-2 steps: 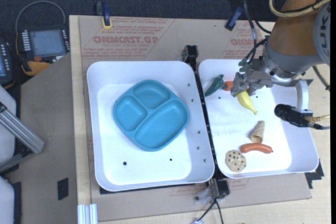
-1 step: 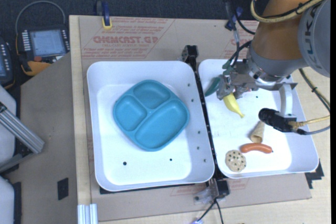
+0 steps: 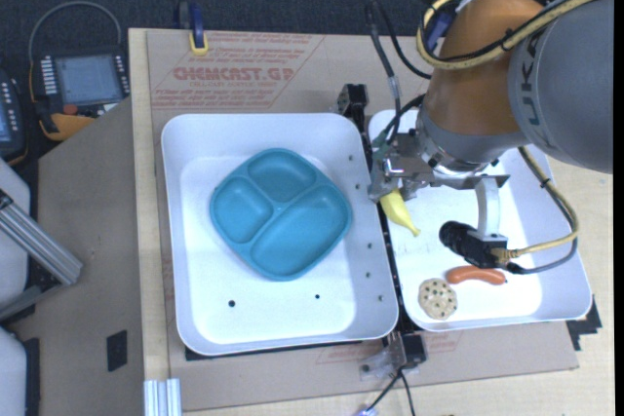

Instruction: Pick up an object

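Camera view from above has the gripper [image 3: 394, 186] low over the left side of the right bin [image 3: 561, 292]; whether it is wide or narrow cannot be told. 1 yellow banana [image 3: 399, 212] lies right at its tip, beside the bin wall. Nearer the front edge lie 1 red sausage [image 3: 475, 276] and 1 cookie [image 3: 438, 298]. 1 blue divided plate [image 3: 281, 211] sits in the left bin [image 3: 195, 307].

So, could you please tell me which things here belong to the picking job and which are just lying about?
Job: gripper; banana just below it, sausage and cookie in the right bin; plate in the left bin.
Lying about: screen and clamp, both outside the bins.
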You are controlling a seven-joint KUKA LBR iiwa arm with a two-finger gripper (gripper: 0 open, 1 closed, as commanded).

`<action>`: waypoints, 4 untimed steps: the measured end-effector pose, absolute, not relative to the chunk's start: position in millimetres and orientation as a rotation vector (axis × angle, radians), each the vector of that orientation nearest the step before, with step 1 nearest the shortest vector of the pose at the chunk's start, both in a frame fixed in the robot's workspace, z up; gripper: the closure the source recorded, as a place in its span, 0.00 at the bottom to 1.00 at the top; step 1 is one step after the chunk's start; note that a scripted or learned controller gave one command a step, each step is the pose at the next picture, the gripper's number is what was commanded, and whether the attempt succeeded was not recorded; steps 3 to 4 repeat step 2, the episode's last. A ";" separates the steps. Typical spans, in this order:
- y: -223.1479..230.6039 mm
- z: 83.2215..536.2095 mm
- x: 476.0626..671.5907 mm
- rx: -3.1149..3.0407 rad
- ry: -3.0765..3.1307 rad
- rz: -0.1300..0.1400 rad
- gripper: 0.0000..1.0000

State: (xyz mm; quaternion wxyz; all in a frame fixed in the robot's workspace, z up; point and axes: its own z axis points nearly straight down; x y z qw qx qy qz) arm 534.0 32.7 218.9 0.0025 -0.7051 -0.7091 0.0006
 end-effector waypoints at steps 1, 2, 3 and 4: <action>81.8 212.2 524.2 -2.212 -2.224 0.002 1.00; 78.6 212.7 524.8 -2.219 -2.220 0.002 0.00; 78.6 212.7 524.8 -2.219 -2.220 0.002 0.00; 78.6 212.7 524.8 -2.219 -2.220 0.002 0.00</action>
